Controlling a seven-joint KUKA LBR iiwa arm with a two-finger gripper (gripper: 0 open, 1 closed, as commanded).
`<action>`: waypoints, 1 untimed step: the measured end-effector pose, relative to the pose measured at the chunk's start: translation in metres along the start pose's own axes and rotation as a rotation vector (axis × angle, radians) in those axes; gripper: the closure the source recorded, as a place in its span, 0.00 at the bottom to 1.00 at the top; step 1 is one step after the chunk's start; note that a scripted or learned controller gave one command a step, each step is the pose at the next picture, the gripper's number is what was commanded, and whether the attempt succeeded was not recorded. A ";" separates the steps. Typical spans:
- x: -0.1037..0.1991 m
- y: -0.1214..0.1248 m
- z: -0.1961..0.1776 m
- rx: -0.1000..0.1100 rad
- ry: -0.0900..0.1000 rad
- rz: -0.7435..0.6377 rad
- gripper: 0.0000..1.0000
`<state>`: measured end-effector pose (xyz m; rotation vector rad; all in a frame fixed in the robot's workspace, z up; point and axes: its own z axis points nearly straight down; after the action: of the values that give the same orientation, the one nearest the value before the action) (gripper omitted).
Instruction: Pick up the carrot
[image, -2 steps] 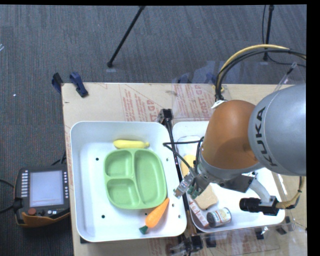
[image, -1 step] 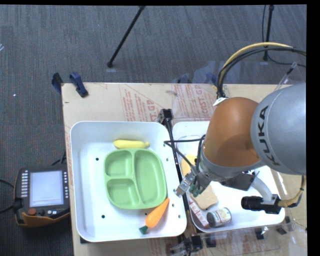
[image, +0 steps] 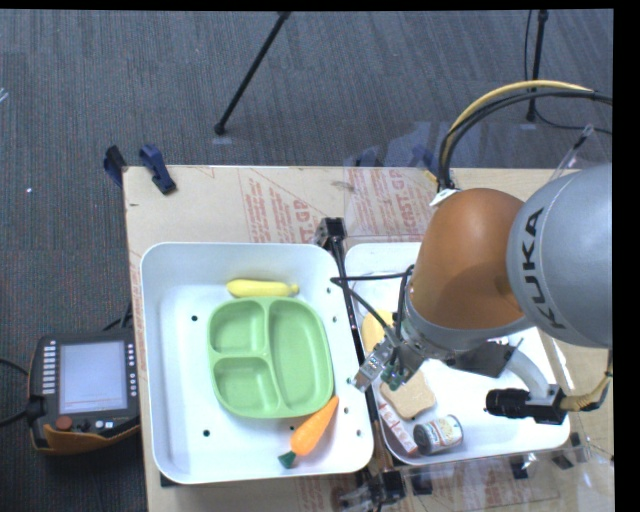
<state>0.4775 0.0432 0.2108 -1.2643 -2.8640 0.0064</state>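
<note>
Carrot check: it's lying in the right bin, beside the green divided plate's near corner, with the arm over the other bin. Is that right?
Not quite. The camera view shows the carrot in the left bin, not the right one. The rest holds: it lies beside the near corner of the green divided plate, and the arm is over the other bin.

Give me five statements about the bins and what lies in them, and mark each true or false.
1. The carrot lies in the left bin, beside the green plate. True.
2. The carrot rests inside one of the plate's compartments. False: it lies on the bin floor, at the plate's lower right corner.
3. A yellow banana lies just above the plate in this view. True.
4. The small jar stands in the left bin. False: it lies in the right bin.
5. The arm hangs over the right bin. True.
</note>
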 end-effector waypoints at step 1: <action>-0.001 0.000 -0.008 0.001 0.001 0.000 1.00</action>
<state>0.4785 0.0420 0.2193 -1.2641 -2.8626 0.0071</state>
